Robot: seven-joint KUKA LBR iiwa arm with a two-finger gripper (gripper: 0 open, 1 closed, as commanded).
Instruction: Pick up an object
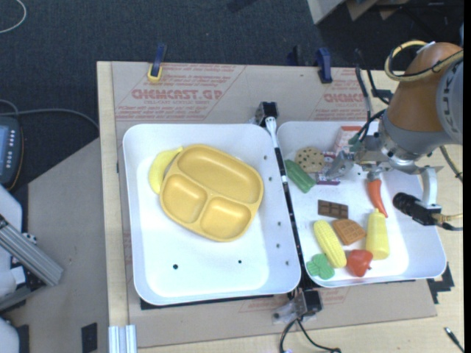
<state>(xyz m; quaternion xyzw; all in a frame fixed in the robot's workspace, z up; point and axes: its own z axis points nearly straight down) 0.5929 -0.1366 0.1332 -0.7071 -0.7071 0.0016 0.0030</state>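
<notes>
My gripper [340, 166] hangs low over the back of the right bin [423, 267], below the grey wrist and the orange band. Just left of it lie a brown cookie [309, 157] and a green pickle [299, 176]. An orange carrot [376, 192] lies to its right. Toward the front of the bin sit a chocolate bar [332, 209], a corn cob [329, 243], a waffle piece [348, 231], a yellow banana [377, 234], a red pepper [358, 262] and a green broccoli piece [319, 266]. Nothing visibly hangs from the gripper.
The left bin [191, 278] holds a yellow divided plate [212, 192], with a second yellow piece [157, 170] under its left edge. A red and white packet [347, 134] lies at the back of the right bin. A black ridge [283, 190] separates the bins.
</notes>
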